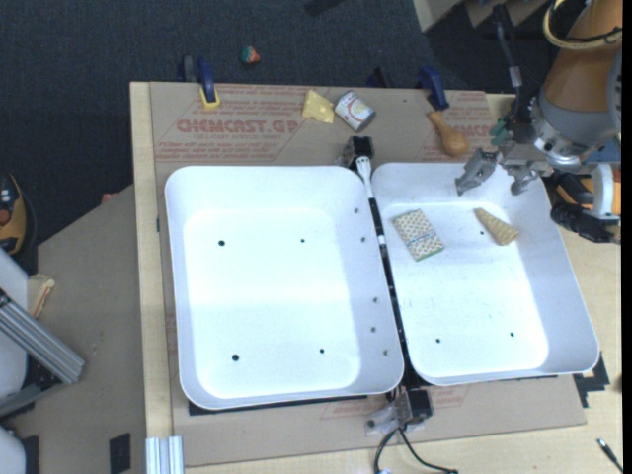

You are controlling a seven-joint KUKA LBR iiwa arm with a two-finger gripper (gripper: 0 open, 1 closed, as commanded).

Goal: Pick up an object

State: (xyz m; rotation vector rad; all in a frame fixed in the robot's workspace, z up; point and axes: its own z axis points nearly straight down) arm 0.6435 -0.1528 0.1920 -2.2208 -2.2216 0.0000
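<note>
The right bin (553,336) holds two objects near its far end. A flat patterned packet (418,234) lies at the upper left of that bin. A tan cone-shaped piece (497,225) lies to its right. My gripper (497,178) hangs over the bin's far edge, just above and beyond the cone, fingers spread apart with nothing between them. The grey arm with its orange band (583,77) reaches in from the upper right.
The left bin (183,265) sits beside the right one. On the board behind the bins lie a yellow piece (318,108), a small white box (355,111) and a tan wooden item (449,134). Blue clamps (206,80) grip the board's far edge.
</note>
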